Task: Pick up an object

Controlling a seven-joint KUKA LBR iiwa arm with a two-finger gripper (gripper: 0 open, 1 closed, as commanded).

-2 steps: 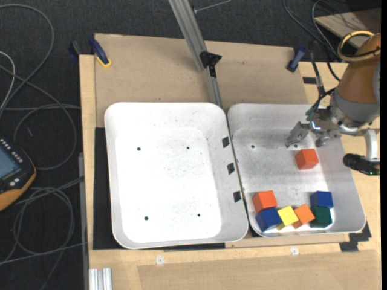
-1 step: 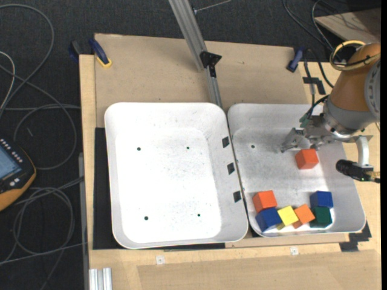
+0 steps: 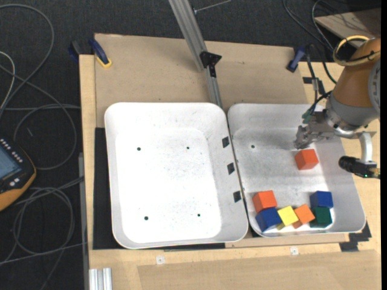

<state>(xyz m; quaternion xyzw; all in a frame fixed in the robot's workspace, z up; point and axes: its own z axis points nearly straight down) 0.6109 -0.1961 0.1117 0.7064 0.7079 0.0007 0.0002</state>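
The end effector (image 3: pixel 305 136) hovers just above the lone orange cube (image 3: pixel 306 159) in the right bin (image 3: pixel 266 122); its grip state I cannot tell.

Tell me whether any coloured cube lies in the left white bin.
No: every coloured cube, like the lone orange cube, sits in the right white bin.

My gripper (image 3: pixel 304 139) hangs in the right bin (image 3: pixel 266 132), just behind one block (image 3: pixel 306 159). Six more blocks (image 3: pixel 294 213) crowd its front edge.
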